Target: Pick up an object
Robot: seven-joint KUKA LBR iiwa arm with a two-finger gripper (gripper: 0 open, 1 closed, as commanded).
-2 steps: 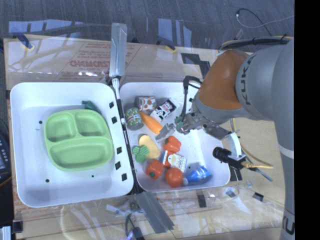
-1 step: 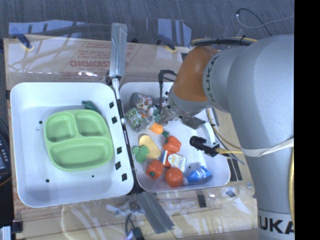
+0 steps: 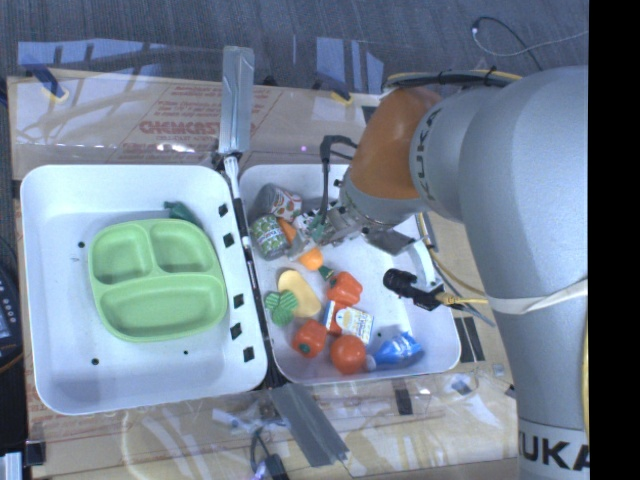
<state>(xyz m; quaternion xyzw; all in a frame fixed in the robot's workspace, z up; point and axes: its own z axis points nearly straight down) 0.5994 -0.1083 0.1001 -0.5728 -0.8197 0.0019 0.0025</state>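
Gripper (image 3: 322, 226), finger state cannot be told, low over right bin (image 3: 445, 353) beside tin can (image 3: 268, 236), placed as if to pick from the toy pile.

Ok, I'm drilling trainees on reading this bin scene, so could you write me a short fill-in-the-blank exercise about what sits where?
1. The green plastic plate with three compartments lies in the ____ white bin.
2. The small toy foods are heaped in the ____ white bin.
3. The grey arm's band above the wrist is coloured ____.
4. The blue toy lies near that bin's ____ edge.

Missing words: left; right; orange; front
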